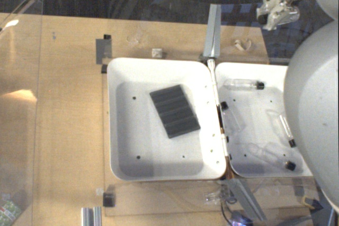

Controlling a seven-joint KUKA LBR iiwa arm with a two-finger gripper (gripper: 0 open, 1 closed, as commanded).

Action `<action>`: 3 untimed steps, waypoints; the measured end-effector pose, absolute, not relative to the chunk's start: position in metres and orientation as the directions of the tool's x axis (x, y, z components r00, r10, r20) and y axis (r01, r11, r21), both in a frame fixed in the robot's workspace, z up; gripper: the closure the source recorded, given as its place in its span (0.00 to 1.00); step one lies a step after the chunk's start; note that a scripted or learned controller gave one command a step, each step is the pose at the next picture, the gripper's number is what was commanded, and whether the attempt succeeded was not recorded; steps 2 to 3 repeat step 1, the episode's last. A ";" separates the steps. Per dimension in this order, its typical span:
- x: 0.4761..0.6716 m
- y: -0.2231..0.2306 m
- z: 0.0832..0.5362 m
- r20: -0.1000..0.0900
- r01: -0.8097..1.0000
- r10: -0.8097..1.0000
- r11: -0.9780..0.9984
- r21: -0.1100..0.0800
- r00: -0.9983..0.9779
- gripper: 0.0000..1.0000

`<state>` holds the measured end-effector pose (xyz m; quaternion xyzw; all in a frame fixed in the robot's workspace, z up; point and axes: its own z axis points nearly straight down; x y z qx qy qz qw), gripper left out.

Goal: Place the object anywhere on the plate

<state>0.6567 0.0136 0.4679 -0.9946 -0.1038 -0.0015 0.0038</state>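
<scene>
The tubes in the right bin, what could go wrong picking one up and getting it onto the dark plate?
1. The tubes are clear and faint against the white right bin, so a grasp may miss.
2. One tube lies close under the arm, which partly hides it.
3. The plate looks ridged, so a round tube might roll.

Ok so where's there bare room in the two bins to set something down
Left bin: bare floor all round the dark ridged plate, widest along the near wall and the left wall. Right bin: more crowded, with clear tube-like items near the far wall, the right side and the near wall; the arm covers its right part.
</scene>
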 end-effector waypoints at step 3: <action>0.657 0.013 0.478 0.003 0.208 0.208 -0.978 -0.010 0.978 1.00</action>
